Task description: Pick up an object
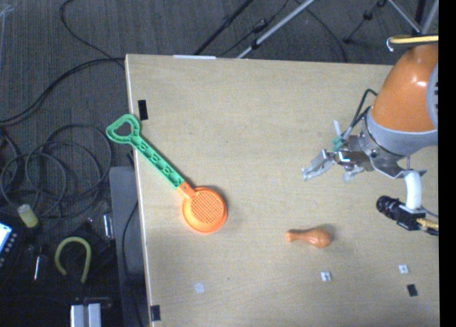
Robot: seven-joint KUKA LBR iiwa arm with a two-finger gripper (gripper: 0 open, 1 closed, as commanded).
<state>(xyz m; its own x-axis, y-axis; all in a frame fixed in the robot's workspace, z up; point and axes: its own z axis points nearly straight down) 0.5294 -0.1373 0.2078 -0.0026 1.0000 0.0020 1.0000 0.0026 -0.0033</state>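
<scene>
A toy sieve lies at the left of the tan bench top [271, 105], with its round orange mesh head [204, 209] toward me and its green handle [153, 156] slanting up to the left. A small orange drumstick-shaped piece [311, 236] lies on its side near the front middle. My gripper [318, 166] hangs over the bench at the right, below the orange band of the arm [406, 97]. It points left and is roughly 100 px above the drumstick piece in the image. Nothing shows in its grasp.
A black cylindrical part [396, 208] sticks out under the wrist at the right. Small square markers [325, 276] dot the bench front. Off the bench's left edge the floor holds cables [43, 169] and a green hook [73, 253]. Stand legs [299, 5] cross behind the bench.
</scene>
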